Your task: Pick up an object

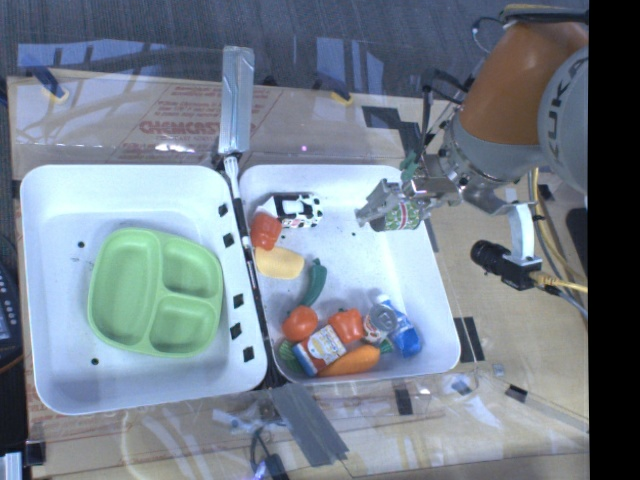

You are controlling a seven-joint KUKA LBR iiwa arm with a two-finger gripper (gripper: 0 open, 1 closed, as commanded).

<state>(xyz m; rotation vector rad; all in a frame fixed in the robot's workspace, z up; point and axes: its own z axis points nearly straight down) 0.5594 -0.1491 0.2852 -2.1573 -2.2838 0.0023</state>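
1. Surface: a tan bench (520,368) with clear plastic sheeting and strips of dark tape. Grey ribbed floor runs along the top of the frame.
2. Two shallow white bins sit side by side. The left bin (60,368) occupies the left half of the frame; the right bin (440,308) sits at center right. A grey metal bar (236,98) stands at the top of the seam between them.
3. The left bin holds a light green plastic tray (155,290) with three compartments and rounded corners, lying flat.
4. The arm (525,78), grey with an orange band, enters from the upper right of the frame.
5. The gripper (383,208) sits over the upper right part of the right bin. A small green-labelled can (405,214) lies between its fingers, tilted on its side and raised above the bin floor; the fingers are clamped on it.
6. Other items in the right bin:
   - a black-and-white toy cow (298,208) near the upper left corner;
   - a red-orange piece (265,231) and a yellow piece (279,262) just below it;
   - a dark green pepper (315,283) at center;
   - a tomato (299,323), a carrot (352,361) and a blue bottle (400,336) clustered along the lower edge, touching one another.
7. The clustered items lie well below the gripper.
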